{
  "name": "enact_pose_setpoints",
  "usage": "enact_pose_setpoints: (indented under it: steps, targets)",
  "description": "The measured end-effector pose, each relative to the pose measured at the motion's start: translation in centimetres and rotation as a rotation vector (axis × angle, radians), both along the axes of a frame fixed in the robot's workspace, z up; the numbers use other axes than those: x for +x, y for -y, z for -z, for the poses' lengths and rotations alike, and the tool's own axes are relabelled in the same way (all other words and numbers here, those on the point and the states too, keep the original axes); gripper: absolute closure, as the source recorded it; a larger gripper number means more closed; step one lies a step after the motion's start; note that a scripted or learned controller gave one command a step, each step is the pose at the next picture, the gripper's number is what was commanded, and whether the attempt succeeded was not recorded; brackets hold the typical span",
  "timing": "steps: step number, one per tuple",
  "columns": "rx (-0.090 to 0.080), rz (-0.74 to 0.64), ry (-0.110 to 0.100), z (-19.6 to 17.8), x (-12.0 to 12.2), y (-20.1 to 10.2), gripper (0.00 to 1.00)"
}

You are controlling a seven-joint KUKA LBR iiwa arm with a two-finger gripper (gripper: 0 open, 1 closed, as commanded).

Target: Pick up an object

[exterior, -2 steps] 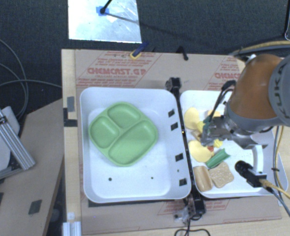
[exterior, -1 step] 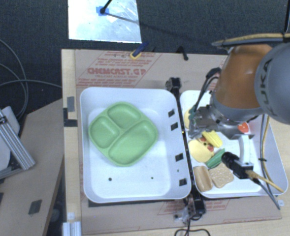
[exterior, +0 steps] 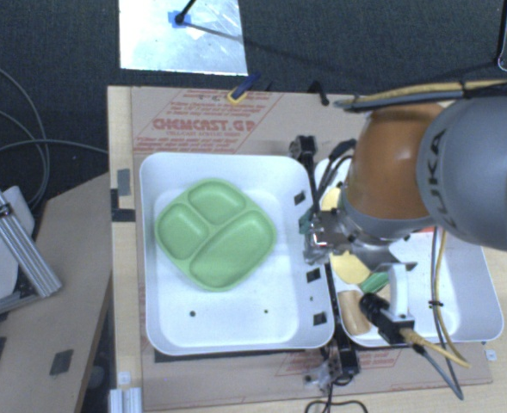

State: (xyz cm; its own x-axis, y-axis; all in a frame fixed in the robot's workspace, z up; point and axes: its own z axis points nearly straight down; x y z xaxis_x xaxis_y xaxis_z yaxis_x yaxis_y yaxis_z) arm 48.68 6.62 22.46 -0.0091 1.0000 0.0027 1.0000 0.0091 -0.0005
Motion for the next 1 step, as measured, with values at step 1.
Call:
enact_pose_setpoints:
  steps: [1]
  targets:
    - [-0.002, 0.003, -0.003, 4.27, -0.09, -2.78, 1.0]
